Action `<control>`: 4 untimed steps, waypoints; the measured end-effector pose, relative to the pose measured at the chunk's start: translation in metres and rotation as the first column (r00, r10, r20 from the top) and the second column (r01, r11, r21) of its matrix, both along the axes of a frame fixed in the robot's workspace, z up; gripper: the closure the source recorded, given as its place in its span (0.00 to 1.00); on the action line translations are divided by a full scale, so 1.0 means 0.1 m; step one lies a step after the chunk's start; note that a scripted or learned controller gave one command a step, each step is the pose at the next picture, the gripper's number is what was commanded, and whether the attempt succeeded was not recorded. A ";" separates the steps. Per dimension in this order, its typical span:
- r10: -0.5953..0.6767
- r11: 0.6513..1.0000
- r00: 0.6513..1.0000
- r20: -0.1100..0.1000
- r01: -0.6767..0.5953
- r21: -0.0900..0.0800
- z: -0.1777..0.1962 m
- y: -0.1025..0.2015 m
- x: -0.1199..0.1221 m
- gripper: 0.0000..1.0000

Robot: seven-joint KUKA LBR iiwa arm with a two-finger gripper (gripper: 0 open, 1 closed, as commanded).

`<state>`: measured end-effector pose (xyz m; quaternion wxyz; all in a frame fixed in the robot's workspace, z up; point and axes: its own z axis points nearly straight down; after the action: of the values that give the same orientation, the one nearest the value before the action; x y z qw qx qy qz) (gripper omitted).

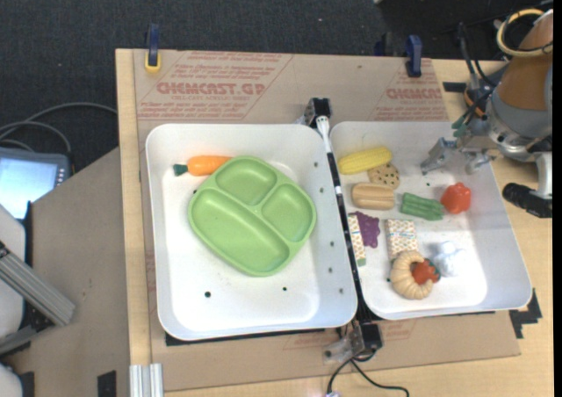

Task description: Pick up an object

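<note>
Claw (pixel 457 155) hovering over the right bin (pixel 500 285), fingers spread, pinching nothing, just above the red tomato (pixel 456 198). Left of the tomato: green pickle (pixel 422 206), bread roll (pixel 374 198), cookie (pixel 384 176), yellow corn (pixel 364 160). Far left of it, in the other bin: green divided plate (pixel 252 214) and carrot (pixel 204 165).

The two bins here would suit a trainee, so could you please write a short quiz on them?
1. True or false: the green divided plate lies in the right bin.
2. Which item touches the plate's upper left rim? A) corn cob B) carrot C) cookie
3. Fill in: the tool hangs over the ____ bin.

Key: 1 false, it lies in the left bin; 2 B, the carrot; 3 right.
</note>
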<state>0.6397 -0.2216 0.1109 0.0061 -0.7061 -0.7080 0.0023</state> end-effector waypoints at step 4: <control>-0.003 1.000 1.000 0.008 0.003 -0.004 -0.26 0.16 -0.65 0.00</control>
<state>0.5751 -0.2058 0.0849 0.0019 -0.7073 -0.7069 0.0007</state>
